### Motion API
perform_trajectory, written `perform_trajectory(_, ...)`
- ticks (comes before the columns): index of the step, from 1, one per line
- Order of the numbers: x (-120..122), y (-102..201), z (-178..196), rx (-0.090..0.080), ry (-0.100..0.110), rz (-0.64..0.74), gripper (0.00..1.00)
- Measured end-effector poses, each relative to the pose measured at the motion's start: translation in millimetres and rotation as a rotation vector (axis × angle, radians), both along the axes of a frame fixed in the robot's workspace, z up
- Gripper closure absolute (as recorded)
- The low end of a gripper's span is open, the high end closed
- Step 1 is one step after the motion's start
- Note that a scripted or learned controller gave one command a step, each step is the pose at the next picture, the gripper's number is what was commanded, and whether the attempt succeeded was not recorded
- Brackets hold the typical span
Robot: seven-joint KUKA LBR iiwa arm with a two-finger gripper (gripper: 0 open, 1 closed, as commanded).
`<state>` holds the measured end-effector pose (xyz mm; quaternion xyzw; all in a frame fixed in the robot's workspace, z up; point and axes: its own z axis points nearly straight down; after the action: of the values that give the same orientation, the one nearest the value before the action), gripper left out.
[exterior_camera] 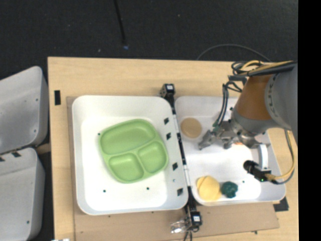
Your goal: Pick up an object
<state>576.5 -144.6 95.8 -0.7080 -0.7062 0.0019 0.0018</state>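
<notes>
Two white bins sit side by side on my wooden bench. My gripper hangs low in the right bin, just beside a round tan disc with no long axis. I can't tell its finger state. Near the front wall lie a yellow lump and a green ball. Over in the left bin rests a green divided tray.

This looks like a robotics lab. A plywood counter stands on dark carpet and carries two white bins clipped side by side. A grey arm with an orange band and loose cables reaches in. Toy items lie in the bins.
</notes>
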Motion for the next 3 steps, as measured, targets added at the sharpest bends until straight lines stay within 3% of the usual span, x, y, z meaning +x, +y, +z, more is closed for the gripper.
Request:
perform_trajectory(1, 1, -1, 11, 0.0, -0.002, -0.005, 1.0)
perform_trajectory(3, 8, 3, 120, -0.002, -0.008, 0.005, 1.0)
